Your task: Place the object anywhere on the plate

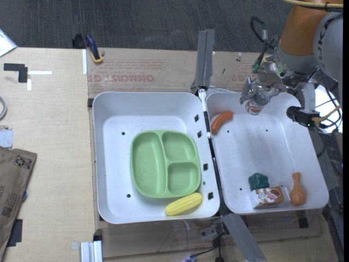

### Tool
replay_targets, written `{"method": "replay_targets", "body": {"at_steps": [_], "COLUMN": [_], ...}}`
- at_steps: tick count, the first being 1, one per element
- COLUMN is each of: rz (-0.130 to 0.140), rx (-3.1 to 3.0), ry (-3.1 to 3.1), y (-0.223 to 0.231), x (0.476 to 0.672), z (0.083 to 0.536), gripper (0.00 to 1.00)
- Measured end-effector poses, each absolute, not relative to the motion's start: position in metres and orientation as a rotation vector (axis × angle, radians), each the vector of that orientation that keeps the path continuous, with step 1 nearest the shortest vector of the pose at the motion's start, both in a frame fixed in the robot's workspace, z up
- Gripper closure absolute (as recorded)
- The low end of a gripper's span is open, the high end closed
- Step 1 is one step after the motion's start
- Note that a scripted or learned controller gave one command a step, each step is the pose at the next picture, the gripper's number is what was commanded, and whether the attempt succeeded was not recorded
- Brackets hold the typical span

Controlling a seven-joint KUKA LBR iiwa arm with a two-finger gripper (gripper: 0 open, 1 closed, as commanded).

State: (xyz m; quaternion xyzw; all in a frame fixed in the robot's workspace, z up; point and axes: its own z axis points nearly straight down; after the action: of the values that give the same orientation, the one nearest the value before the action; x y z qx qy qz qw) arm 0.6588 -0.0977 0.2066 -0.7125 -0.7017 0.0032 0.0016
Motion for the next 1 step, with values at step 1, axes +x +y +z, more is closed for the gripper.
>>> {"method": "replay_targets", "body": {"at_steps": [1], "rz": [0.009], "rx": [-2.252], "ry": [-2.185], "y": [-0.0071], "x": [0.6586], "z": [0.1879], "gripper": [1.0]}}
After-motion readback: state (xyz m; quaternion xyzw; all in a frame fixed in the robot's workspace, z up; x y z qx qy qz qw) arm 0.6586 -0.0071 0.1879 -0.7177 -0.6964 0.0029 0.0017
